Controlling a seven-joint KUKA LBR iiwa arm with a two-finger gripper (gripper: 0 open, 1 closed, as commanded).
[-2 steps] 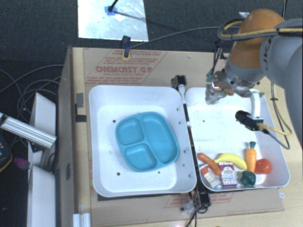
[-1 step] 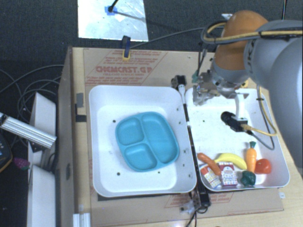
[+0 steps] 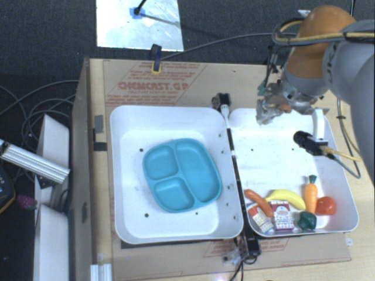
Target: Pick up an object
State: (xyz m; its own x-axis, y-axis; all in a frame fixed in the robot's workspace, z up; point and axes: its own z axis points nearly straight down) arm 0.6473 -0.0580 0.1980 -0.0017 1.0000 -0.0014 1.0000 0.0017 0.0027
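Arm: grey with an orange band, reaching in from the right over the right bin's far edge.
Gripper: hangs above the right bin's far left corner; whether it is spread or pressed together cannot be told; nothing seen between it.
Right bin's near edge: toy carrot, banana, tomato, sausage, small carton, green piece, all clustered.
Left bin: blue three-compartment plate at centre.
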